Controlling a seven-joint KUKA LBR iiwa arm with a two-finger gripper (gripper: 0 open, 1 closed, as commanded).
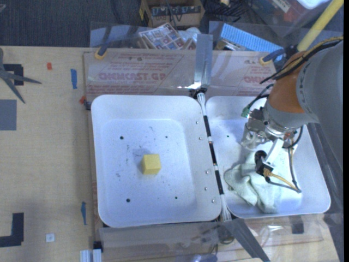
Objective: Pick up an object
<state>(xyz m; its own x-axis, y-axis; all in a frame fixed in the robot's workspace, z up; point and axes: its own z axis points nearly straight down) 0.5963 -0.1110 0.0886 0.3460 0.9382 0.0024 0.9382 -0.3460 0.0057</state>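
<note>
A small yellow cube (151,164) lies near the middle of the left bin (109,119). A crumpled white cloth (252,189) is bunched at the front of the right bin (313,195). My gripper (252,146) hangs low over the right bin, just above the cloth's back edge. The grey arm with its orange band (286,97) reaches in from the right. Nothing shows as held.
A metal divider (210,146) separates the two bins. Behind them stands a clear panel with red lettering (139,72). The wooden benchtop (43,146) stretches to the left, with black brackets and bits of blue tape on it.
</note>
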